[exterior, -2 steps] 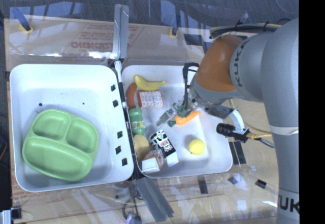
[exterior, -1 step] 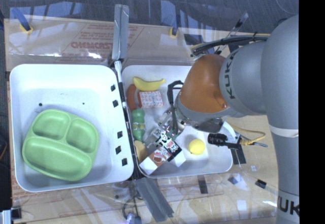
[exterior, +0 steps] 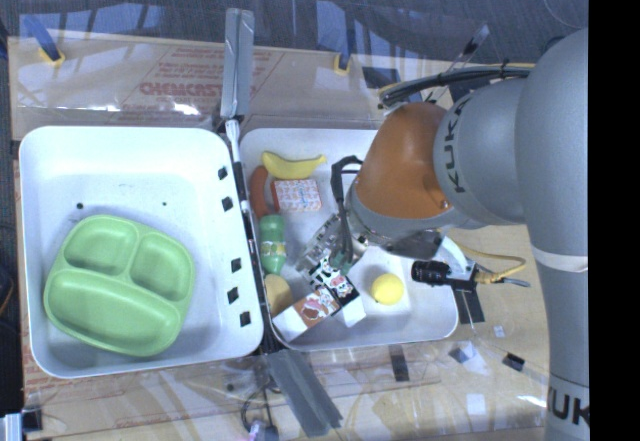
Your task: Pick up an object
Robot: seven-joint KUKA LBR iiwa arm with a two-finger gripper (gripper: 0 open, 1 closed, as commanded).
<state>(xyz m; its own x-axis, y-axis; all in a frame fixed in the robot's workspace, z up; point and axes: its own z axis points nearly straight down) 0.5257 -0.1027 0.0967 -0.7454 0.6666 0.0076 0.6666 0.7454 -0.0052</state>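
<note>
we found the gripper [exterior: 330, 247] lowered into the right bin [exterior: 425, 329], near its middle, among the clutter there, and we could not tell how it was set or whether it had hold of anything. along that bin's left wall lay a banana [exterior: 292, 165], a green bottle [exterior: 272, 241] and a small printed carton [exterior: 322, 297], with a yellow ball [exterior: 387, 289] toward its near edge. in the left bin [exterior: 60, 154], a green divided tray [exterior: 120, 284] sat at the near left corner.
</note>
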